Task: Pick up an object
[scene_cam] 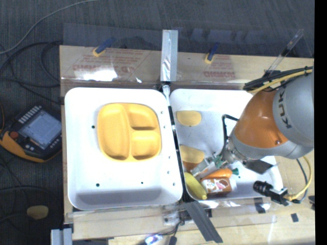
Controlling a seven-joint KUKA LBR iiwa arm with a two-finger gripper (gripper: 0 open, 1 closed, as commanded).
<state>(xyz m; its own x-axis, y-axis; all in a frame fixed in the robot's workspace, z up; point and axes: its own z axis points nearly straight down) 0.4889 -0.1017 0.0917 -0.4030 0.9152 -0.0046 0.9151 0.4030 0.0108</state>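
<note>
My gripper point(211, 164) is low in the right bin point(232, 103), near its front left, reaching down from the orange-banded wrist. It sits right over a cluster of objects: an orange carrot-like piece point(220, 173), a small bottle with a red label point(216, 186), a yellow banana point(194, 186) and a tan rounded piece point(190, 154). A small green bit shows beside the gripper tip. Whether anything is between its tips is hidden by the wrist. A flat yellow disc point(189, 118) lies apart, toward the back left of the same bin.
The left bin point(82, 152) holds a yellow divided plate point(129, 131) near its middle. A central wall point(172, 137) separates the two bins. The arm's body covers the right side of the right bin. A teach pendant point(33, 131) lies on the floor at left.
</note>
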